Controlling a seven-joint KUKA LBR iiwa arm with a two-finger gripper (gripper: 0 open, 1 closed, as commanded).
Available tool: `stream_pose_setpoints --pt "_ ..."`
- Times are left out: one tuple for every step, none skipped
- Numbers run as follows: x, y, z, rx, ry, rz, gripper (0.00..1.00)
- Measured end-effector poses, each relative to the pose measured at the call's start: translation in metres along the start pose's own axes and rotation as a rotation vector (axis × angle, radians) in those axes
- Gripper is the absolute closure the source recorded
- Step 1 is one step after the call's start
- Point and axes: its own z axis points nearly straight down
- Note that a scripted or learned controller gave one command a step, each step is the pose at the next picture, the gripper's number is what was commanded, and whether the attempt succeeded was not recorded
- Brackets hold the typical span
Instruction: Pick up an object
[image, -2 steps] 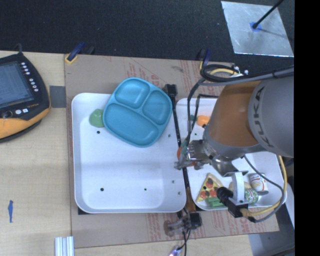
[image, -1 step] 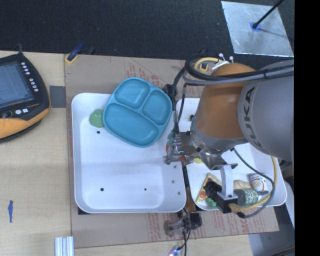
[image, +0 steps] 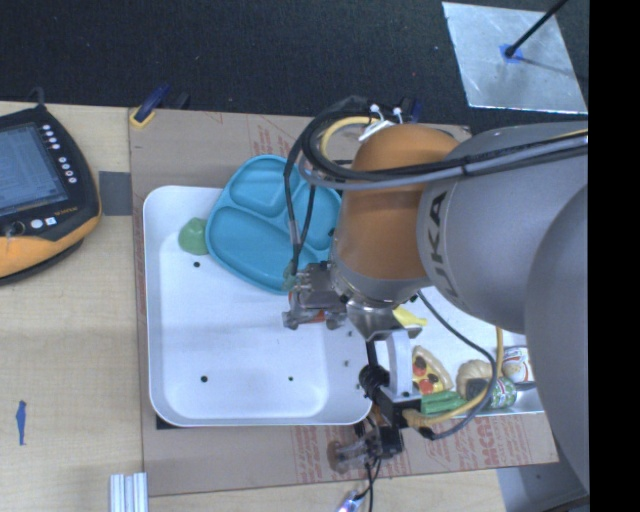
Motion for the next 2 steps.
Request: stream_pose_setpoints --pt "-0.064 0.004 -0.035 -0.002 0.000 0.003 1.00" --pt "-0.011 0.000 -0.009 0.002 -0.001 0.000 1.00"
